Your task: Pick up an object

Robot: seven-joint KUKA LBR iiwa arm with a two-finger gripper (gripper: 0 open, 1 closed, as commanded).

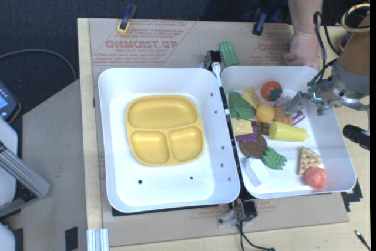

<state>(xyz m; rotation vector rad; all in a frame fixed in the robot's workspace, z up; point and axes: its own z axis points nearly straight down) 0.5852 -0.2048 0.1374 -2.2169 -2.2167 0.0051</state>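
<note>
Nearest of all, a tangle of dark cable and a small connector (pixel 242 213) hangs off the front edge of the bench, right below the seam between the two bins. Just behind it, the left bin (pixel 114 126) carries a yellow divided plate (pixel 164 129), with one wide compartment at the back and two smaller ones at the front.

The right bin (pixel 338 144) is crowded with toy food. At its near corner lies a red, strawberry-like piece (pixel 316 177), with a pizza slice (pixel 308 158) touching it just behind. Toward the middle sit a green leafy piece (pixel 274 158) and a dark purple bunch, maybe grapes (pixel 252 144). Further back come a yellow corn cob (pixel 286 132) lying on its side, an orange ball (pixel 265 113), a green leaf (pixel 239 107) and, near the far wall, a tomato (pixel 271 90).

The gripper (pixel 295 104) reaches in from the right, low over the far half of that bin, its fingers slightly spread just behind the corn cob, beside the orange ball. From where I stand, nothing sits between them.

Beyond the bins, a green clip-like item (pixel 228 53) lies on the brown board, and a person's hand (pixel 303 50) rests on the bench's far edge.
</note>
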